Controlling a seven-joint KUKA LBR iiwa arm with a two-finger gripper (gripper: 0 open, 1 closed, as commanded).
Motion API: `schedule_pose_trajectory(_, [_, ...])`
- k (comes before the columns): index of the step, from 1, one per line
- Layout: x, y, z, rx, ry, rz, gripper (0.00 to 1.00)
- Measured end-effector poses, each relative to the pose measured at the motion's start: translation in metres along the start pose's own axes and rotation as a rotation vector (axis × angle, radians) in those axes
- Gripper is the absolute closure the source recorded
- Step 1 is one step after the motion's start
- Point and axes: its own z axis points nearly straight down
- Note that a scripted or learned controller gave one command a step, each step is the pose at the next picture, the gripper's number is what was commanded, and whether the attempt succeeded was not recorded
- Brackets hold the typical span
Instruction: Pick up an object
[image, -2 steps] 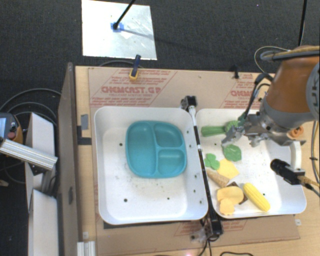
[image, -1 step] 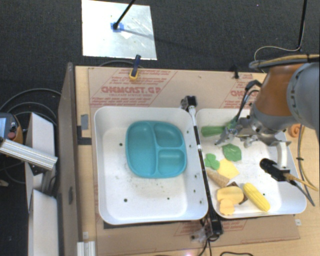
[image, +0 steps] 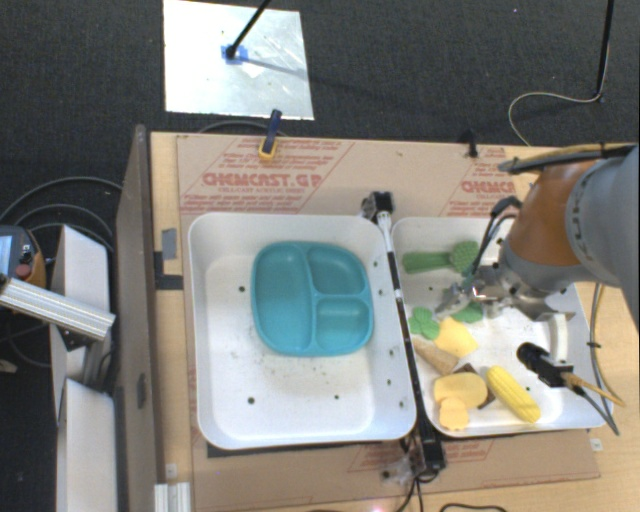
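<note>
Nearest the camera, along the front of the right-hand shallow white bin (image: 592, 425), lie a small round orange-yellow toy slice (image: 453, 413), a lumpy yellow toy potato (image: 463, 386) touching it, and a yellow plastic corn cob (image: 512, 393) just beside them. Behind these sit a pale tan wedge (image: 432, 355) and a bright yellow blocky piece (image: 457, 338), with a small flat green toy piece (image: 424, 322) near the divider. A long green vegetable-shaped toy (image: 438, 261) lies at the back of this bin. The left-hand white bin (image: 225, 400) carries a teal divided plastic plate (image: 310, 298), roughly centred.

The grey arm with its orange band (image: 560, 215) reaches in from the right, and the two-finger gripper (image: 468, 297) sits low in the middle of the right-hand bin, between the long green toy and the yellow blocky piece. Whether it is spread or pressed together cannot be told (the wrist and glinting metal blur that spot), and no toy can be seen pinched in it.

By the look of it, the step in hand is the reach down onto a candidate; nothing seems lifted yet. The likeliest targets are the yellow blocky piece and the green pieces just beside the tool. The next move calls for centring over one piece alone (the toys crowd each other here), a square grasp across its narrow side, then a straight lift clear of its neighbours.
</note>
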Motion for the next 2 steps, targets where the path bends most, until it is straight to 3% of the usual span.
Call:
schedule_pose_trajectory(1, [-0.073,0.093,-0.06,-0.022,-0.007,-0.005,0.0])
schedule_pose_trajectory(2, [-0.013,0.083,-0.021,-0.006,0.004,-0.01,0.0])
